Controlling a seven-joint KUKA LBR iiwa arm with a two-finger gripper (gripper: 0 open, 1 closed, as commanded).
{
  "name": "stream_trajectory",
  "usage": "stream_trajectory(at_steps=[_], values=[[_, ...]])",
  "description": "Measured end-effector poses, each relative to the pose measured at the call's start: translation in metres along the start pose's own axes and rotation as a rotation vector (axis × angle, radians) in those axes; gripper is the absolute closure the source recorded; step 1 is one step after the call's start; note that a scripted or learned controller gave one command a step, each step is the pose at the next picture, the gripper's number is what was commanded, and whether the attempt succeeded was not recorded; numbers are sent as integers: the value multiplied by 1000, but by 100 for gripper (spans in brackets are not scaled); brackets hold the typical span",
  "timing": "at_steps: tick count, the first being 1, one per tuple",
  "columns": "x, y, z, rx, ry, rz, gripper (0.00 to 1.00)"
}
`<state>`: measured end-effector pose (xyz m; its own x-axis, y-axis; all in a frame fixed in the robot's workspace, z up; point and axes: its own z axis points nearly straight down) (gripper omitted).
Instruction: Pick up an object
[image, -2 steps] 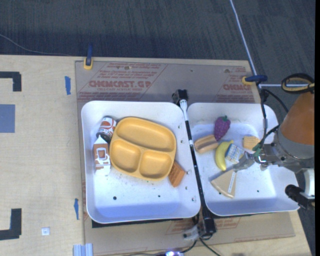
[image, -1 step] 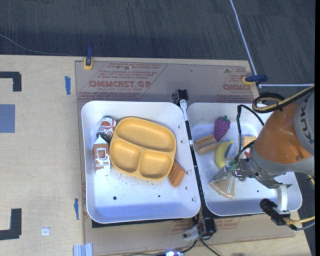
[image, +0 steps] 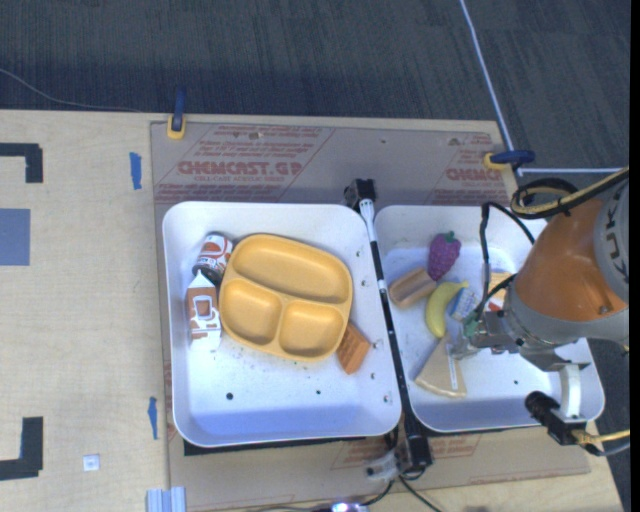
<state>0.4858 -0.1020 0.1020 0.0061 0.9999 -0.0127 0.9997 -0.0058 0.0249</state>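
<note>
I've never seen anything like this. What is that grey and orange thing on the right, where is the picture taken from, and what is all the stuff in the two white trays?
It is one picture, taken by a camera fixed above a bench and looking down at a slant. The grey and orange shape is a robot arm reaching in from the right. At its end is a gripper, a two-finger claw, low over the right bin. Its job is to pick something up.

The right bin holds toy food: purple grapes, a yellow banana, a hot dog bun and a pale wedge right under the gripper. The left bin holds a yellow divided plate, an orange block at its corner, and a small can and carton beside it.

I cannot tell whether the claw has caught anything.
</note>
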Motion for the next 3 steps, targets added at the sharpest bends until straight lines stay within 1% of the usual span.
stream_trajectory(at_steps=[1, 2, 3], values=[[108, 46, -83, 24, 15, -8, 100], [106, 46, -83, 25, 13, -6, 0], [106, 46, -83, 25, 13, -6, 0]])
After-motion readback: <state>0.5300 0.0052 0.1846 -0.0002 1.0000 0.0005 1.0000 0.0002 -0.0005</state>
